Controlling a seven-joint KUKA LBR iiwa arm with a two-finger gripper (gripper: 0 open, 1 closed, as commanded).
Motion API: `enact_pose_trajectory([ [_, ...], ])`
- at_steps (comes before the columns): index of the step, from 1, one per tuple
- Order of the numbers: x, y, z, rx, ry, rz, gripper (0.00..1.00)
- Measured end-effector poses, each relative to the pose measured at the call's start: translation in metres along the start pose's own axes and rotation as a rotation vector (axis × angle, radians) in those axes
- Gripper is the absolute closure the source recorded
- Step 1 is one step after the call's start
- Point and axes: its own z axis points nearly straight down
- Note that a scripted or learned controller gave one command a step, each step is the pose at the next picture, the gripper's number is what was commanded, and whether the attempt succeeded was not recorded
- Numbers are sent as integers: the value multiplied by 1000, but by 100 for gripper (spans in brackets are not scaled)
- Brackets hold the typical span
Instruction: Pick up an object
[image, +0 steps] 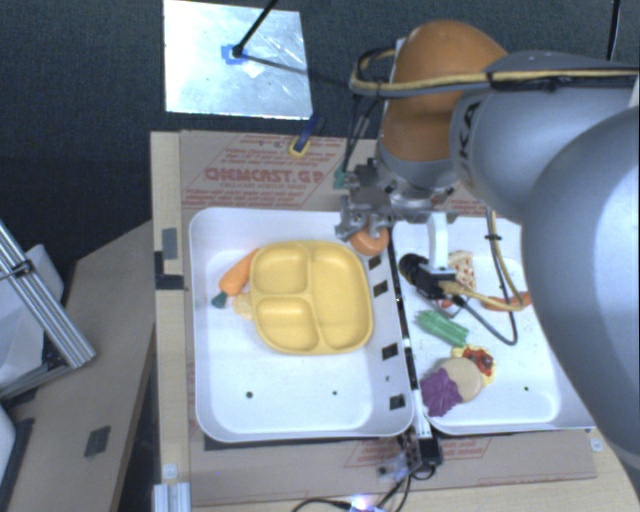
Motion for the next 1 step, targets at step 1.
enact_pose_trajectory([
  [1,-1,0,19,2,-2,4,100],
])
